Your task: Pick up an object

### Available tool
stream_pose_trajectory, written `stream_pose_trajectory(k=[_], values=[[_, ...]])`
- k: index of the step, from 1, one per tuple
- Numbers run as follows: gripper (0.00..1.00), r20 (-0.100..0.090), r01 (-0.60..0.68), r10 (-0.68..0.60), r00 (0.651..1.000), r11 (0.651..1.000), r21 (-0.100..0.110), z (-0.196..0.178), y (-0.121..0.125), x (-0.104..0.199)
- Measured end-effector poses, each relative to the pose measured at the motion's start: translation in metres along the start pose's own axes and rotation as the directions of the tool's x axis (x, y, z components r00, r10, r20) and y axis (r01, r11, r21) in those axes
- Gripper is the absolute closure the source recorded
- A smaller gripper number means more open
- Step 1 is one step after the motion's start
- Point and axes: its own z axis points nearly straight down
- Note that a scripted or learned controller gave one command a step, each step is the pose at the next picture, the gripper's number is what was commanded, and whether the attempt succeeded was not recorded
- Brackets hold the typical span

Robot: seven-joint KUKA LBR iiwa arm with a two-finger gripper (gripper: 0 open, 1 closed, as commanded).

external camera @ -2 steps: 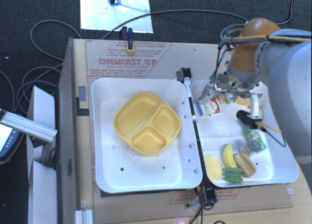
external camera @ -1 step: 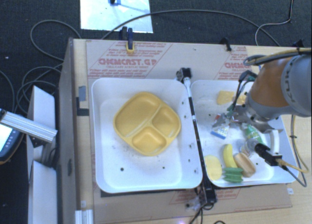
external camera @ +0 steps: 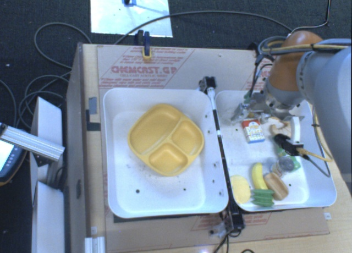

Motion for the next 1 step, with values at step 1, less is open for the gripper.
stream_pose_trajectory(k=[1], values=[[1.00,0.000,0.002,-0.002,1.000,1.000,-0.001,-0.0106,0.0006,-0.0002]])
